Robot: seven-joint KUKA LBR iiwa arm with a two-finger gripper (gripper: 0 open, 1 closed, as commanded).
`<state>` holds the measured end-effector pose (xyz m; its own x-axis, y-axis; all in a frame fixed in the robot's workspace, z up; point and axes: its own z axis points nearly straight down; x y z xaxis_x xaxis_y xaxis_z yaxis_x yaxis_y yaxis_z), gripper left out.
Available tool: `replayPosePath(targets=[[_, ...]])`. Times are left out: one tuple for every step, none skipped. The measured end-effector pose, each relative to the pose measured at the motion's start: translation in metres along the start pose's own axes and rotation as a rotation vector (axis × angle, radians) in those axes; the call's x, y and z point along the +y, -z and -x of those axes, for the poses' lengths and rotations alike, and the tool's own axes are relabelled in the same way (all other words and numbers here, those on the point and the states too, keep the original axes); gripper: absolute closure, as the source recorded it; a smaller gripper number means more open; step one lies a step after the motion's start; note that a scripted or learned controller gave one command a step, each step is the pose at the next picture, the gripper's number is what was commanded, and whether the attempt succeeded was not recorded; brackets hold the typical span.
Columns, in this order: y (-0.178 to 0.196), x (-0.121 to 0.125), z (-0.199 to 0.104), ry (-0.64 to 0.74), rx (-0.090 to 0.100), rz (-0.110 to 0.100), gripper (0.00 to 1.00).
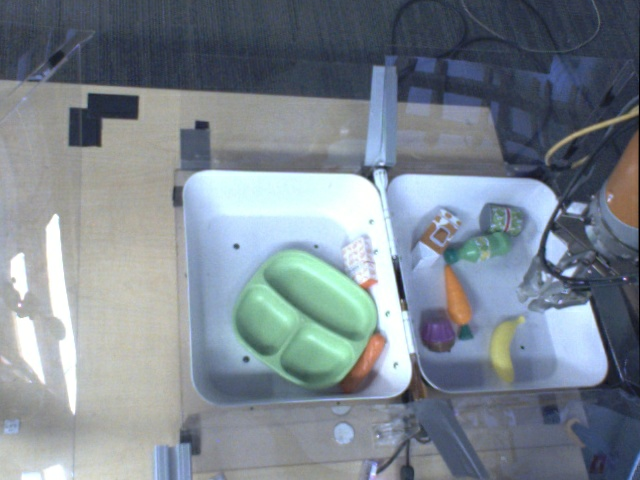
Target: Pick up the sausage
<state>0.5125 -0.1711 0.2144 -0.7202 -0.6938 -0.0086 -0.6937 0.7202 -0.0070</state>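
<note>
You'll find the sausage (364,359) in the left bin (215,268), near its front right corner, partly tucked under the edge of the green plate (303,314) that covers much of it. A small red-and-white packet (359,258) lies just behind the plate. Your gripper (545,293) hangs over the right bin (570,368), near its right wall, jaws apart and clamped on nothing. Below and beside it lie a banana (504,347), carrot (457,295), purple vegetable (438,330), green bottle (478,249), can (502,219) and carton (437,231).
</note>
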Motion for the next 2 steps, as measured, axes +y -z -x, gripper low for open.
replayPosePath(targets=[[-0.098,-0.003,-0.012,0.174,-0.001,-0.003,1.00],[0.031,-0.021,-0.029,0.417,-0.004,-0.010,1.00]])
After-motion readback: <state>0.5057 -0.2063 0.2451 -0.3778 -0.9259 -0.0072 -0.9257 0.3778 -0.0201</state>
